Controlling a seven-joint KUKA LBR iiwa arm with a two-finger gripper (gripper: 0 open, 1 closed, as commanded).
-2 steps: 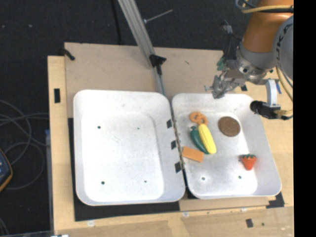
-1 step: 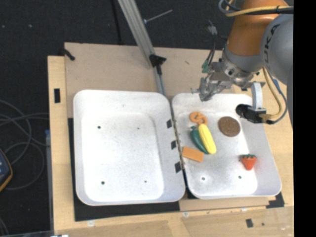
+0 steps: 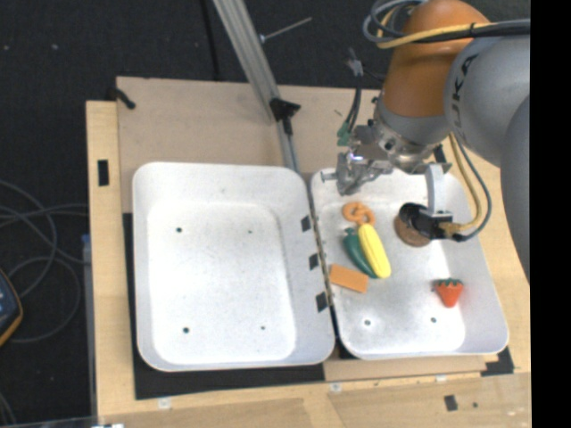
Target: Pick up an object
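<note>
Just below the end effector [image 3: 355, 178], grip state unclear, lies an orange ring [image 3: 357, 212].

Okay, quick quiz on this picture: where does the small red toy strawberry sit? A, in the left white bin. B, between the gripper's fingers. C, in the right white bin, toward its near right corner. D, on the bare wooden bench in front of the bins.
C: the small red toy strawberry lies on the floor of the right white bin, toward its near right corner, apart from the gripper.

Pale wooden bench [image 3: 214, 105] on dark floor [image 3: 53, 34], black cables [image 3: 36, 212] at left.
</note>
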